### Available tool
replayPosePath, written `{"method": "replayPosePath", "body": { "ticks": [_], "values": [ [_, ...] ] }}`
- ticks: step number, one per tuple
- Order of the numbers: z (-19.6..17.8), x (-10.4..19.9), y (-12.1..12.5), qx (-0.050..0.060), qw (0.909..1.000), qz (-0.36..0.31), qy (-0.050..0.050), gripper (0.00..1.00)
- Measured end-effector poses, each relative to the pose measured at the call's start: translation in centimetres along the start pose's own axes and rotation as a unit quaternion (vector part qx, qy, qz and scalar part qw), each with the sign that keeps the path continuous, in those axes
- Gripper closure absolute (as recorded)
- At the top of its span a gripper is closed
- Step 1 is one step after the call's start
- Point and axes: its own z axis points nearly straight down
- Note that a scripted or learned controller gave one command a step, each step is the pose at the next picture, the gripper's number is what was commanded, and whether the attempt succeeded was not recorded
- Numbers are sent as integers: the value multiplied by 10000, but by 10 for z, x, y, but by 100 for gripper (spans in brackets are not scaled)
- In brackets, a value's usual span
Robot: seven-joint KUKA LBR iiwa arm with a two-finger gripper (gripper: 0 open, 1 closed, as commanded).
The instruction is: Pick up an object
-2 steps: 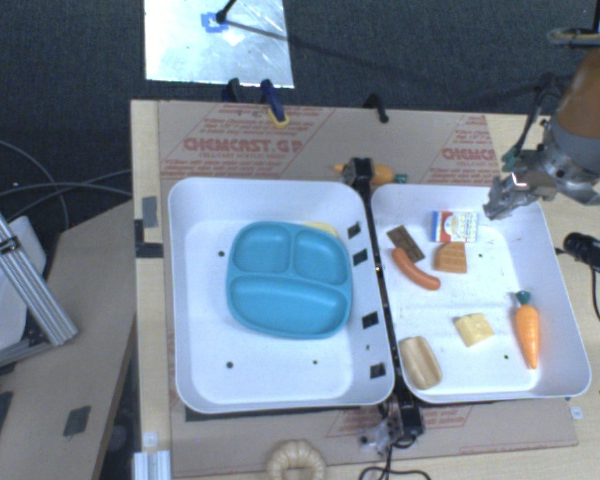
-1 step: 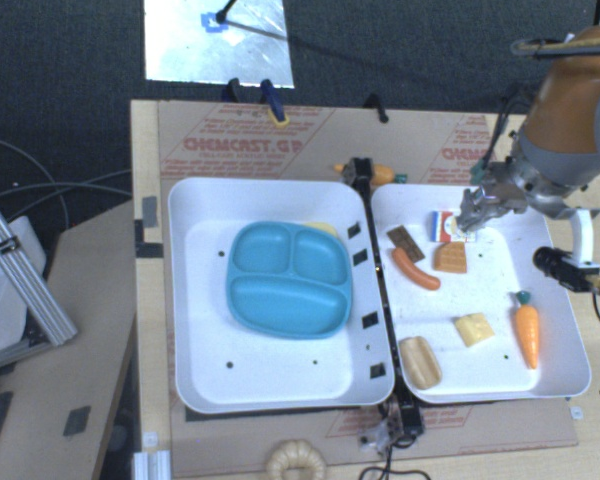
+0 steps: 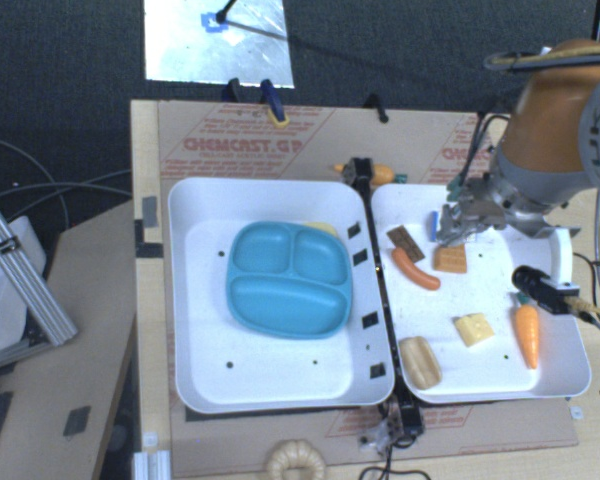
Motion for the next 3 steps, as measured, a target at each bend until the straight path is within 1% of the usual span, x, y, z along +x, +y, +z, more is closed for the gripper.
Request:
{"method": "replayPosePath", "body": {
  "ticks": [1, 2, 3],
  "values": [
    [19, 40, -40, 15, 10000, 6, 1, 100],
    [21, 50, -42, -1, 10000, 6, -3, 100],
    [18, 47, -35, -13, 10000, 29, -5, 100]
  ]
}}
